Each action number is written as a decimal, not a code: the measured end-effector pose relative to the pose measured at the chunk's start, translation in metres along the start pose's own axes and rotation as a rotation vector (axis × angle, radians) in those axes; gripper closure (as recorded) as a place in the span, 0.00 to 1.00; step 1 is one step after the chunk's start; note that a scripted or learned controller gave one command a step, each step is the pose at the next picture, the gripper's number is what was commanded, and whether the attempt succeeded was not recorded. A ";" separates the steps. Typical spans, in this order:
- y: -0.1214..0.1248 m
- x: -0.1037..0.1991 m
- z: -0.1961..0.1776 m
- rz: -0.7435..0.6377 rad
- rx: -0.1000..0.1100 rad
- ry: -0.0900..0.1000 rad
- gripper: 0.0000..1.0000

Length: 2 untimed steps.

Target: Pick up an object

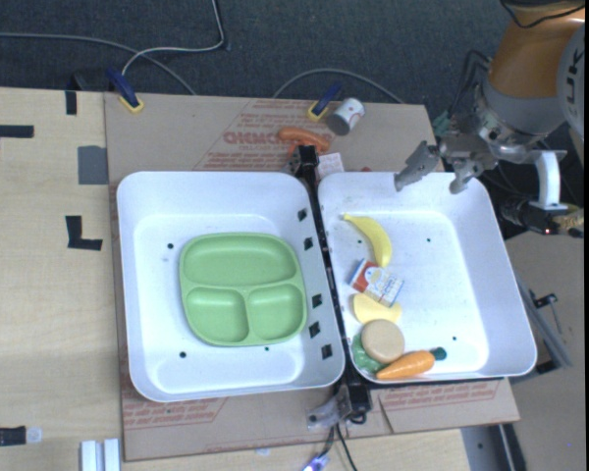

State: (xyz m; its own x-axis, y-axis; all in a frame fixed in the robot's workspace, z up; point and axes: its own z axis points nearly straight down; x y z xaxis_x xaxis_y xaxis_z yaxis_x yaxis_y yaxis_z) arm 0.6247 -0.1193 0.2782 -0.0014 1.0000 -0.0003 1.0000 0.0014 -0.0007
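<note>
The pincer (435,169), its fingers apart and holding nothing, hangs over the right bin's (471,273) far edge, so it should descend straight onto the banana (372,237) near the divider.

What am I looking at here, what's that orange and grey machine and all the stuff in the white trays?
It is a robot arm reaching in from the right, seen by a camera above the bench. Its pincer is open over the far edge of the right tray, holding nothing. That tray holds toy food along its left side: a banana, a small carton, a round biscuit and a carrot. The left tray holds a green divided plate.
</note>
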 end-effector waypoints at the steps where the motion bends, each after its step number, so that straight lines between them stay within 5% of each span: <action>1: 0.005 0.035 0.091 0.000 0.003 0.001 0.00; 2: 0.009 0.023 0.192 0.000 -0.003 0.000 0.00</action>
State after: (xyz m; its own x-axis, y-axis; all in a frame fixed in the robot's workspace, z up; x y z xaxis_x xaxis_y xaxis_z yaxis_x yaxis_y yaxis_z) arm 0.6331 -0.0961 0.0861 -0.0014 1.0000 -0.0004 1.0000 0.0014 0.0018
